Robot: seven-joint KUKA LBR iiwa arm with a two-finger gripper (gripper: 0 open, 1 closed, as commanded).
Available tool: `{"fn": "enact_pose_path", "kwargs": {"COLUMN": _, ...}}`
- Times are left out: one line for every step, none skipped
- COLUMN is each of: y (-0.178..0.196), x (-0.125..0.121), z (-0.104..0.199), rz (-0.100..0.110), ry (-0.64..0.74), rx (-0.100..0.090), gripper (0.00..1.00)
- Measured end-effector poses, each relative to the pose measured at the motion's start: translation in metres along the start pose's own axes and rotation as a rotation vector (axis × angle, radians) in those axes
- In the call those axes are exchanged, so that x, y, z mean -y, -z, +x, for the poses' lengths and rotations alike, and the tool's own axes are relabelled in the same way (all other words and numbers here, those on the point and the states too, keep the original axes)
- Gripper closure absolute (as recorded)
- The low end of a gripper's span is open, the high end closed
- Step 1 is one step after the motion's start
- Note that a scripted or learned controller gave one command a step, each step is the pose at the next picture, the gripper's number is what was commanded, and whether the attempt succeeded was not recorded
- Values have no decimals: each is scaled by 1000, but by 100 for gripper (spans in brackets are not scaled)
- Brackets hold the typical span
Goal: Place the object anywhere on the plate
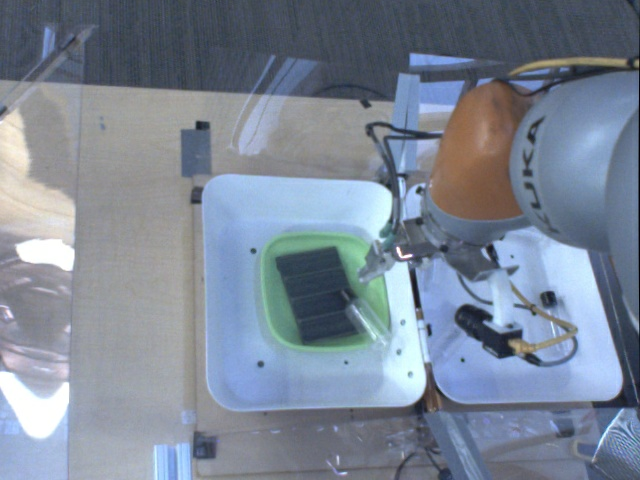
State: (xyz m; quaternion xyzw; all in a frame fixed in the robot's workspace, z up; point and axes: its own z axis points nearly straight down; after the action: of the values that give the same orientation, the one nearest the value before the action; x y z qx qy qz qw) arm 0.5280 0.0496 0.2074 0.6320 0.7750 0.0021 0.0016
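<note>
**Dark ribbed block lying on the green plate**

A pale wooden desk carries two shallow white bins side by side. The grey arm, with its orange band, reaches in from the right above the right bin and leans across the divide toward the left bin. The green plate, squarish with rounded corners, sits in the middle of the left bin. The dark ribbed block rests flat on this plate, a charcoal rectangle crossed by several grooves and set at a slant, its long side running from far left to near right.

The end effector hangs over the plate's far right corner, just beside the block's far right end. Whether it is open or closed cannot be told, and nothing can be seen in its grasp. A small clear piece lies on the plate's right side, against the block's near right edge. A tiny black item lies in the right bin.
</note>
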Motion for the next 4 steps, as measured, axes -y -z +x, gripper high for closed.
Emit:
{"fn": "enact_pose_path", "kwargs": {"y": 5, "x": -16, "z": -40, "rz": -3, "ry": -41, "rx": 1, "gripper": 0}}
{"fn": "enact_pose_path", "kwargs": {"y": -22, "x": -21, "z": -47, "rz": 0, "ry": -62, "rx": 1, "gripper": 0}}
{"fn": "enact_pose_path", "kwargs": {"y": -15, "x": -1, "z": -65, "rz": -1, "ry": -86, "rx": 1, "gripper": 0}}
{"fn": "enact_pose_path", "kwargs": {"y": -6, "x": -8, "z": -76, "rz": -1, "ry": -94, "rx": 1, "gripper": 0}}
